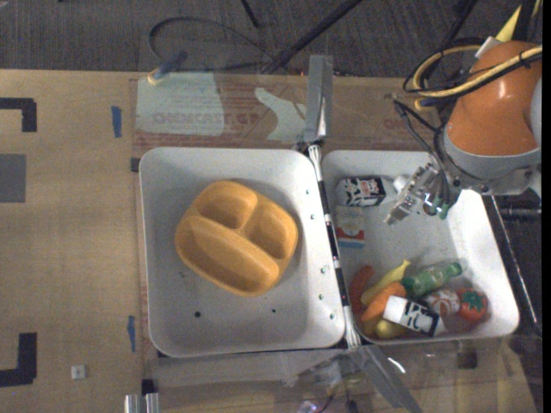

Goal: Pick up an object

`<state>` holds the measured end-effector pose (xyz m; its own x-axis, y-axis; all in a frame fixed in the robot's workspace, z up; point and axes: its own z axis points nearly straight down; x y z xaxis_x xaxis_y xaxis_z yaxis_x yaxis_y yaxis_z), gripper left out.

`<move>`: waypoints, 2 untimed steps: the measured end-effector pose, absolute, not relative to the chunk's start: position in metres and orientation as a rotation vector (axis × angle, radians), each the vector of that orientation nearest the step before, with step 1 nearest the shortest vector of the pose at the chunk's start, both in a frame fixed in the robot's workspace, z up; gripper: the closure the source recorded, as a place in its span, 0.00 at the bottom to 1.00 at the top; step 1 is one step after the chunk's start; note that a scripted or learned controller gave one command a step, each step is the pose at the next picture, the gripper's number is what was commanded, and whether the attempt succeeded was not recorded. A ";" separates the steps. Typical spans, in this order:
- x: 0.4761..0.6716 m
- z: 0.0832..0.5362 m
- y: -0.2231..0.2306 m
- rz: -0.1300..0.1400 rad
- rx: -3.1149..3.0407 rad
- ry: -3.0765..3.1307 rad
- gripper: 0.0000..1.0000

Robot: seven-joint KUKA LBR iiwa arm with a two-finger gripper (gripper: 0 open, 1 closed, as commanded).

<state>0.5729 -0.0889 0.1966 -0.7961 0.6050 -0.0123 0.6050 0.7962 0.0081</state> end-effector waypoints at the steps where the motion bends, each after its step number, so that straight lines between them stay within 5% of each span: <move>1: 0.575 0.208 -0.089 0.010 0.998 2.956 1.00; 2: 0.621 0.197 -0.132 0.001 1.050 2.955 1.00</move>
<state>0.6207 -0.1319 0.1968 -0.7758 0.6309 -0.0048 0.6309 0.7758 0.0025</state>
